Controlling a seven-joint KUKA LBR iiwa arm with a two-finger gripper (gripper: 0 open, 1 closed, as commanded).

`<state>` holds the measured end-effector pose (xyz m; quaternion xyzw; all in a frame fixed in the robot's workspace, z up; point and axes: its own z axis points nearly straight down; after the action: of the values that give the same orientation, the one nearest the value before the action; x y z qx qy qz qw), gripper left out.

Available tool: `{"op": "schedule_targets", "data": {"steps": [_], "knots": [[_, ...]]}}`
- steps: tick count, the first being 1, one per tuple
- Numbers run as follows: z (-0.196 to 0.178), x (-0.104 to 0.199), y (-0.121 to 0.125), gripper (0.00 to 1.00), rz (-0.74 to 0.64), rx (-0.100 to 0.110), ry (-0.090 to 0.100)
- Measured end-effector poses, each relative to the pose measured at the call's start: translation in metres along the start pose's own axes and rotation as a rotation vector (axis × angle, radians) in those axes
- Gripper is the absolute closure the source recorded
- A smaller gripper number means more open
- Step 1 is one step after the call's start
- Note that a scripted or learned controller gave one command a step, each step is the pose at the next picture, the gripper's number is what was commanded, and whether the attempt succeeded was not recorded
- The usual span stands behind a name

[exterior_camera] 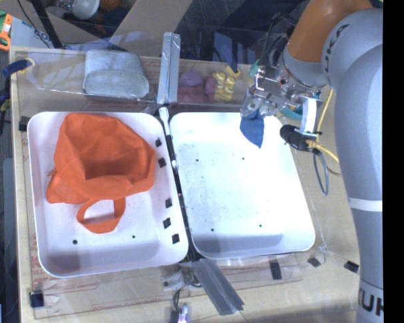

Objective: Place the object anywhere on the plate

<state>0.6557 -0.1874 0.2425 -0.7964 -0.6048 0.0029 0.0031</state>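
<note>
Right now the arm (353, 79) reaches in from the right, its orange band (323, 12) showing above the wrist, and the gripper (259, 106) hangs over the far edge of the right bin (283, 207). A small blue cloth (253, 130) dangles from the fingers, pinched at its top and drooping down over the white floor of that bin; so the pincer is closed on the cloth, which looks lifted clear of the bin near its far rim.

Over in the left bin (47, 247) lies an orange bag (97, 163), crumpled, with its mouth open upward and one loop handle (101, 215) spread toward the near side. It fills most of the far half of that bin. A divider with small black clips (170, 200) runs between the two bins.

Beyond the bins, on the far side of the bench, sits a grey pad-like thing (116, 74), then an upright metal post (168, 66), and to the right of that a purple lump (190, 81) and a yellow toy-like piece (223, 83), just beside each other. I can't make out what those two small things are. A yellow cable (328, 159) hangs down beside the gripper on the right.
</note>
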Motion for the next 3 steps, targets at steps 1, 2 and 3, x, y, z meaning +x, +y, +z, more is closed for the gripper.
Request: {"op": "schedule_targets", "data": {"steps": [1, 2, 3], "knots": [[-0.044, 0.042, -0.011, 1.0, -0.2, -0.007, 0.0], [-0.014, 0.008, -0.002, 1.0, -0.149, -0.001, 0.0], [-0.032, 0.019, -0.005, 1.0, -0.149, -0.004, 0.0]]}}
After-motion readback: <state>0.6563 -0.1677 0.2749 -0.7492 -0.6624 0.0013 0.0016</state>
